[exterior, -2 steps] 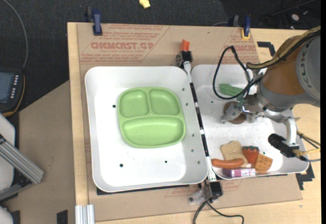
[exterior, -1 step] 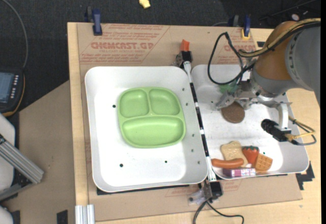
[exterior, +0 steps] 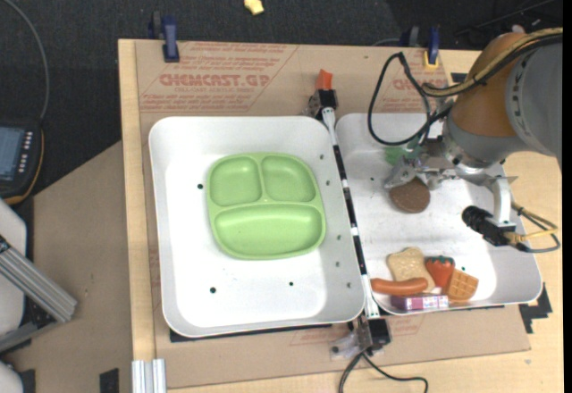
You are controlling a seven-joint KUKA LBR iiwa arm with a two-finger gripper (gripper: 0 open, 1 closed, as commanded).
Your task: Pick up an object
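Gripper (exterior: 413,173) just above brown patty (exterior: 410,197)

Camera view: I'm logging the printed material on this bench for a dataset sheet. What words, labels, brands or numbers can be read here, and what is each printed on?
"CHEMCAST GP": large red print on the brown paper-faced board under the two bins, left part.
The same red print seems to repeat on the board's right part, behind the black cable: too hidden to read.
Smaller red lines above and below the brand: too small to read.
Small pink packet in the shallow white right bin: print too blurred to read.
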